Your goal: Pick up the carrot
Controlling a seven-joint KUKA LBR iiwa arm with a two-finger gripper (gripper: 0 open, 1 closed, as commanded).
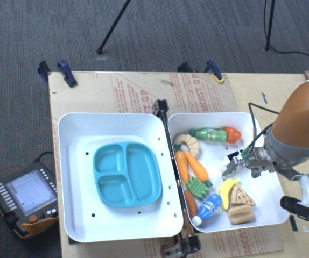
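Note:
The carrot (197, 167) is orange and lies at a slant in the left part of the right bin (262, 222), with its leafy green top (198, 187) below it. A second orange carrot-like piece (182, 166) lies just left of it, along the bin wall. My gripper (231, 164) hovers over the middle of the right bin, to the right of the carrot and apart from it. Its fingers stand open with nothing between them.
The right bin also holds a green bottle with a red end (214, 135), a ringed pastry (188, 142), a banana (227, 190), a waffle wedge (243, 197), a bread piece (240, 214) and a blue bottle (208, 207). The left bin (74, 198) holds a blue divided plate (127, 174).

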